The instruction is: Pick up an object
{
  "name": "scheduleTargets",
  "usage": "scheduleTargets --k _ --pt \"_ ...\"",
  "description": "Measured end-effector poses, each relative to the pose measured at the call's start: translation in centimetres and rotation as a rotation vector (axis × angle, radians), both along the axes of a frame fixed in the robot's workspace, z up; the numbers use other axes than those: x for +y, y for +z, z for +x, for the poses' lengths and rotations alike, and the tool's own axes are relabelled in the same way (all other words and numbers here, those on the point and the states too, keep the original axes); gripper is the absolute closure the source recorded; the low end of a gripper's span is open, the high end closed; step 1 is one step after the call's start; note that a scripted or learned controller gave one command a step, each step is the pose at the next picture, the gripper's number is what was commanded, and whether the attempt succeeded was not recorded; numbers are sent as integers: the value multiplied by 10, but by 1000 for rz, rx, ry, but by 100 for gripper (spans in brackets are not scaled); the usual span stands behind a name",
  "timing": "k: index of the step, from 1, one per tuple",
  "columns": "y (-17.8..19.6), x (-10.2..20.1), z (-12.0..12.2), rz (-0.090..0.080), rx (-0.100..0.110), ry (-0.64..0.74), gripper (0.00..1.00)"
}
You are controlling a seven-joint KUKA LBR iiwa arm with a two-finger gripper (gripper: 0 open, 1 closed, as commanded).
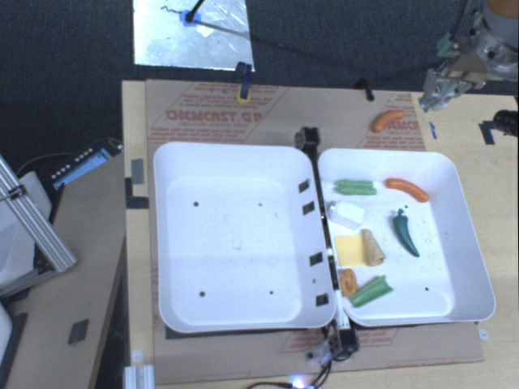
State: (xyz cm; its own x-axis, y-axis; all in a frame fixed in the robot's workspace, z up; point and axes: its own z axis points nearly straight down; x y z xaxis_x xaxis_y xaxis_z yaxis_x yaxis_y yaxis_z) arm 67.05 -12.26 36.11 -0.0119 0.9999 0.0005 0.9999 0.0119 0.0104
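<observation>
Two shallow white bins sit side by side on the bench, butted together along a clipped centre seam so items can pass from one to the other. The left bin [235, 233] carries no objects; the right bin [462, 241] carries all the candidate items, grouped toward its inner half. The arm [495, 6] stands at the upper right, above the bench and outside both bins, apparently parked clear of the working area. Its gripper [442, 87] hangs over bare bench just beyond the right bin's far corner; nothing is visible between its fingers, and how far they stand apart cannot be told at this size. In the bin: a yellow square [350, 251], a dark green pepper [405, 233], a green pod [355, 187], an orange sausage [407, 189]. A second orange piece [388, 121] lies on the bench outside, near the gripper.
</observation>
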Motion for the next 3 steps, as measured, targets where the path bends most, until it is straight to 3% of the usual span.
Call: scheduleTargets --k 1,2,3 --pt "24 61 -1 0 6 -4 100" --pt "153 93 -2 -1 -4 -4 100" --pt "175 115 -12 -1 7 -7 100"
